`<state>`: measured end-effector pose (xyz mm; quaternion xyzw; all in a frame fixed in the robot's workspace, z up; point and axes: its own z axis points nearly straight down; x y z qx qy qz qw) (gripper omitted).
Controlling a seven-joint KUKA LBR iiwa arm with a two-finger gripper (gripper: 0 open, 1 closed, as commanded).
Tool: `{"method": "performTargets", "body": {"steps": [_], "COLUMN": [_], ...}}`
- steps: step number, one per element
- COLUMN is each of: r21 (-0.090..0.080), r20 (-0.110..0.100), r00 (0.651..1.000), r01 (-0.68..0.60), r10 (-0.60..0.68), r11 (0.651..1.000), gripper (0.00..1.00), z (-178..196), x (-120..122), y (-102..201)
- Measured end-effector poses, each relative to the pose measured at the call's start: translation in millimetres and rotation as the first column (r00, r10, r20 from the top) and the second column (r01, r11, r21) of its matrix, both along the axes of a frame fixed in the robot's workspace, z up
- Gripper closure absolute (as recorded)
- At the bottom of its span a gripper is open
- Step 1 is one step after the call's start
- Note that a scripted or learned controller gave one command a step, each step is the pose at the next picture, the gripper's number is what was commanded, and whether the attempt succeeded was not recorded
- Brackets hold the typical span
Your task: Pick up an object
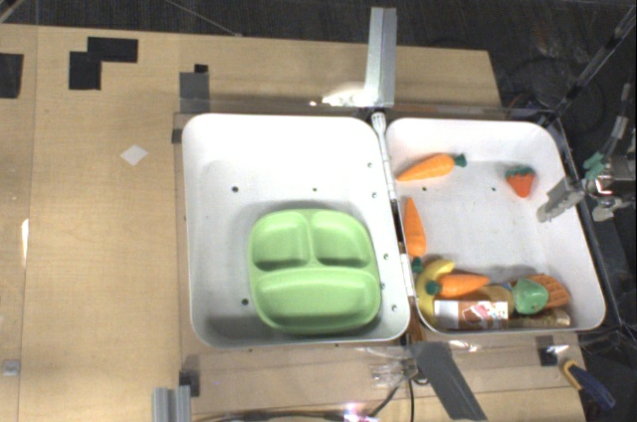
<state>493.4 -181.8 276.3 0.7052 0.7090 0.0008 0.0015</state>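
The right bin (478,221) holds toy food. An orange carrot (428,167) lies near its far left corner, and a small red strawberry (521,181) sits toward the far right. Another carrot (414,229) lies along the left wall. Along the near wall are a yellow banana (434,271), a third carrot (463,286), a labelled bottle (474,314), a green piece (530,300) and an orange ridged piece (554,290), all crowded together. My gripper (563,199) hangs at the bin's right rim, right of the strawberry, with nothing seen in it.
A green divided plate (315,269) lies in the left bin (229,171), toward its near side. A metal post (381,62) stands behind the divider between the bins. Dark cables and fittings (597,111) crowd the right edge beyond the right bin.
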Motion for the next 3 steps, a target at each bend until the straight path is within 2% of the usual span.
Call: {"method": "performTargets", "body": {"steps": [1, 2, 3], "r21": [0.0, 0.0, -0.001], "r20": [0.0, -0.001, 0.003], "r00": [1.0, 1.0, 1.0], "r01": [0.0, -0.013, -0.026], "r10": [0.0, 0.013, 0.026], "r11": [1.0, 1.0, 1.0], "gripper": [0.0, 0.0, 0.0], "z": [0, -67, -176], "x": [0, 69, 141], "y": [0, 17, -21]}}
